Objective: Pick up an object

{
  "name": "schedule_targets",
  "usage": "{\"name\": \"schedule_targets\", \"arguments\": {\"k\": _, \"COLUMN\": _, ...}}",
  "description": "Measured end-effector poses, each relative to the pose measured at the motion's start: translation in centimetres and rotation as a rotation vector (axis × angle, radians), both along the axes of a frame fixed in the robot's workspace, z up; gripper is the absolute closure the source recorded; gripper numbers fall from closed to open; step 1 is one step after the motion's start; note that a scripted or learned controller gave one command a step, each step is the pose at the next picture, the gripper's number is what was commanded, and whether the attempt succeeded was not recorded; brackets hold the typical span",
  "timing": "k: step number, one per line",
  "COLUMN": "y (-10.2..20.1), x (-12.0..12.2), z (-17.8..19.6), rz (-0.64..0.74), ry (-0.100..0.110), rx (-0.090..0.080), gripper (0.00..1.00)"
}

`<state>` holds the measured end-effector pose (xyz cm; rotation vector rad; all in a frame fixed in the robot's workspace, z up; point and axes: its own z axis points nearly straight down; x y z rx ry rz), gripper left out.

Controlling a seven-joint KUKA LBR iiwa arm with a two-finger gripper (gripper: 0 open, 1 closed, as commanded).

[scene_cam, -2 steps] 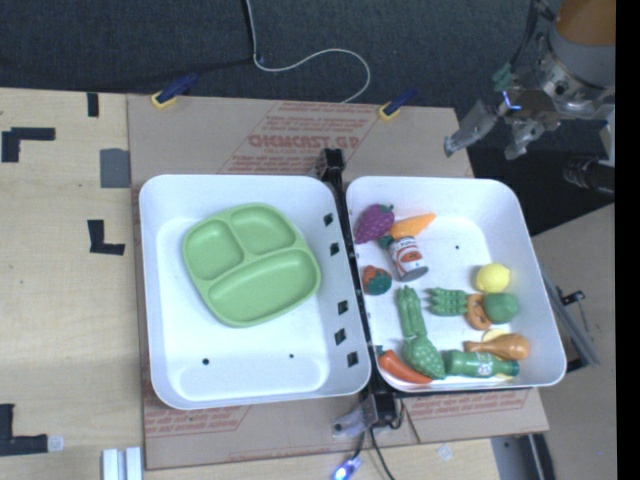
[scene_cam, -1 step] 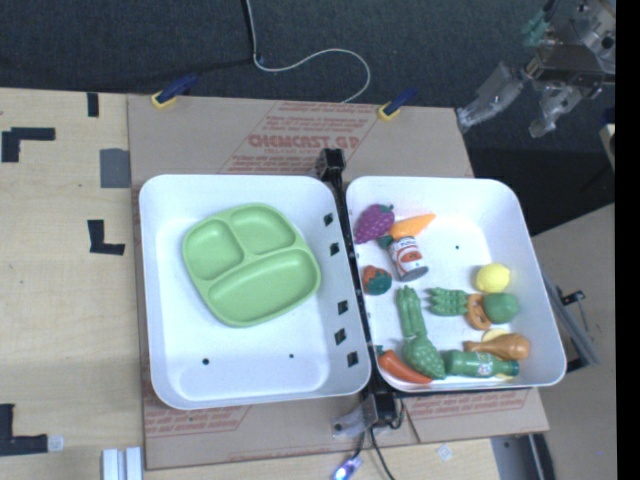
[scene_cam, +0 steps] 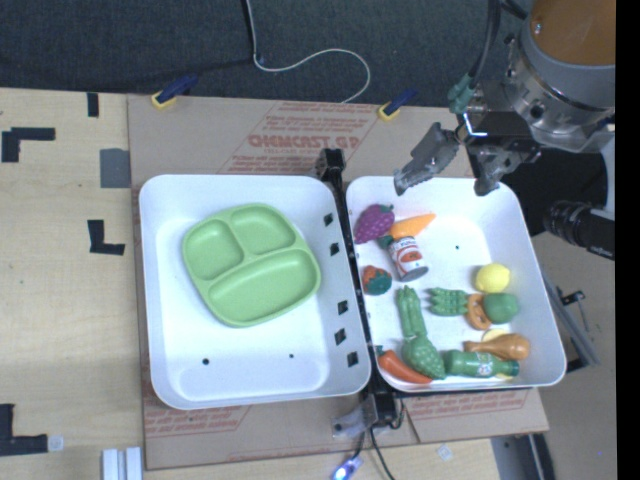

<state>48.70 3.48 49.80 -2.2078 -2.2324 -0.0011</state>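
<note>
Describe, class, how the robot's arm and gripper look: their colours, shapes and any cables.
The arm is a thick rounded grey body with a broad orange band above the wrist. The gripper is dark grey metal, angular, with two long fingers. Thin dark cables run down beside the wrist, and a small teal part sits near them.

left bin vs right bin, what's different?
The left bin holds a single green divided plate; the right bin holds a scatter of small toy foods, among them purple grapes and a yellow lemon. The end effector hovers over the right bin's far edge, not the left bin. Both are shallow, white and side by side.
</note>
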Motion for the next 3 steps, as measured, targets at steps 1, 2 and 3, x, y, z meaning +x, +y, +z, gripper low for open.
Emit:
{"name": "schedule_targets", "arguments": {"k": 1, "y": -0.4, "x": 0.3, "z": 1.0, "rz": -0.008, "ry": 0.000, "rx": -0.003, "gripper": 1.00}}
{"name": "schedule_targets", "arguments": {"k": 2, "y": 6.3, "x": 0.2, "z": 3.8, "rz": -0.003, "ry": -0.002, "rx": -0.001, "gripper": 1.00}}
{"name": "schedule_targets", "arguments": {"k": 3, "y": 2.1, "x": -0.5, "z": -6.8, "rz": -0.014, "ry": 0.013, "rx": -0.005, "gripper": 1.00}}
